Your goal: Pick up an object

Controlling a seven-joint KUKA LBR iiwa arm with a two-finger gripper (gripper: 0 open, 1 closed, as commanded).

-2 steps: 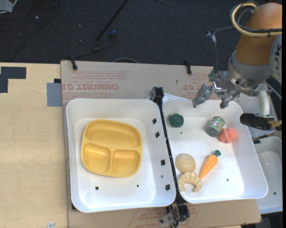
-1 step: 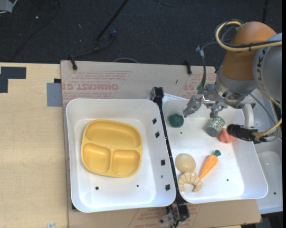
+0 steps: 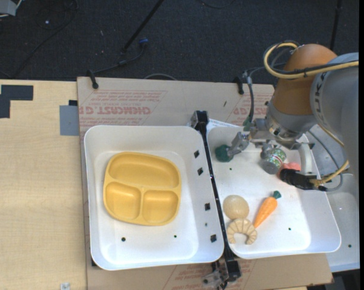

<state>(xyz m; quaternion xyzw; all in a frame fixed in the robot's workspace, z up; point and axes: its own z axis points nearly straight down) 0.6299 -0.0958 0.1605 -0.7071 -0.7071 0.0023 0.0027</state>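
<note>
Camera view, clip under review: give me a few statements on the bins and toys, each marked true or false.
1. The yellow divided plate lies in the left bin. True.
2. The toy carrot lies on the plate. False: it lies in the right bin.
3. The croissant touches the round cream piece. True.
4. The gripper hangs over the left bin. False: it is over the right bin's far end.
5. The carrot's green top points toward the arm. True.
</note>
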